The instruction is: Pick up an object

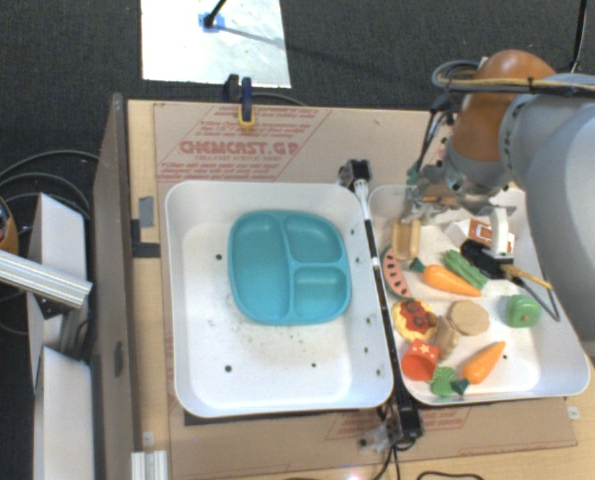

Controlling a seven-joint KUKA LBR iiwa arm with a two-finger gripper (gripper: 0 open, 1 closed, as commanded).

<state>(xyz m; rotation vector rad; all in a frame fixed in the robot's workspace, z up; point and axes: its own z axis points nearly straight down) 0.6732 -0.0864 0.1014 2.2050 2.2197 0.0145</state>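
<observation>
divided plate (285, 268): teal | bins (199, 298): white | carrots (451, 280): orange | round slice (468, 317): tan | cylinder (522, 311): green | cardboard (239, 140): brown, red lettering | arm (552, 138): grey, orange band

Bulky grey arm (567, 158) with a rounded orange band (497, 93) (glossy); thin cables loop beside it.

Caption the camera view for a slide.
Gripper low over toy food in the right bin; blue plate in the left bin.
</observation>
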